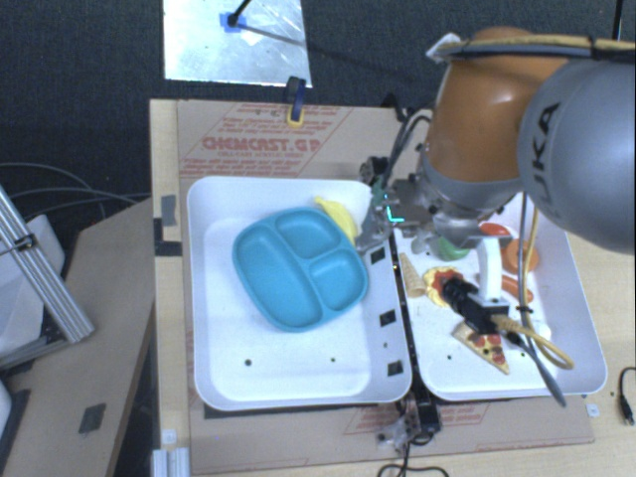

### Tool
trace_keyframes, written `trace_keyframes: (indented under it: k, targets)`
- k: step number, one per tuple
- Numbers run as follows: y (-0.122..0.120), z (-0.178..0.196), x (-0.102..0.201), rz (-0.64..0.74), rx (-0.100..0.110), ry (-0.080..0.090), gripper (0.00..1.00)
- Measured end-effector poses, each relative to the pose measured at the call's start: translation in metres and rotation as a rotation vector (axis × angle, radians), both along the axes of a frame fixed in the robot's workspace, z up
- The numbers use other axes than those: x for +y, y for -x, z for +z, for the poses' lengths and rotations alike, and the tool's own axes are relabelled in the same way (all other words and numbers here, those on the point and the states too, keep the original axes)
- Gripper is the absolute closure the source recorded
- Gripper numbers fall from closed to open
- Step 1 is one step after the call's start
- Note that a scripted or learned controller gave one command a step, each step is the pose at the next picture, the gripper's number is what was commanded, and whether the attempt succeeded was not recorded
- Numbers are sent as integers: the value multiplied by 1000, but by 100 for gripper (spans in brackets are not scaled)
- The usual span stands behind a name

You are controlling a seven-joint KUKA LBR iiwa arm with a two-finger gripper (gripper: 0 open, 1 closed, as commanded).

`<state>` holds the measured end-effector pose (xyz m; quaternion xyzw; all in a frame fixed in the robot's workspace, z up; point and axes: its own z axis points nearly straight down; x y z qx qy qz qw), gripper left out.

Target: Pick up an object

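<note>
gripper (pixel 379 219) low at right side of left bin (pixel 278 366), just beside 1 yellow banana (pixel 336 217) & 1 blue divided tray (pixel 298 266); can't tell if open or closed. right bin (pixel 586 351): 1 pizza slice (pixel 487 347), other bits too cluttered to count.

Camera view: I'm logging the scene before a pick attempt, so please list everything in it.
bins: 2, white, side by side on the bench
divided plate: 1, blue, left bin
banana: 1, yellow, left bin, behind the plate
pizza slice: 1, yellow-red, right bin, front
wedge: 1, tan, right bin, by the divide
green piece: 1, right bin, partly under the arm
orange piece: 1, right bin, partly hidden
cardboard: 1, brown, under the bins
foil sheet: 1, silver, beyond the cardboard
arm: 1, grey with orange band, from the right
gripper: 1, dark, over the bins' shared edge
</note>
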<state>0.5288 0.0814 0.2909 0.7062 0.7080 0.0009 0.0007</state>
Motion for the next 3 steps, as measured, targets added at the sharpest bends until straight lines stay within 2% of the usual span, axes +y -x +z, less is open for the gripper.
trace_keyframes:
  k: [1,2,3]
  targets:
    - [-44,-47,16,3,1,0,0]
    - [-43,-33,15,7,-3,0,100]
    - [-14,44,20,3,-6,-2,100]
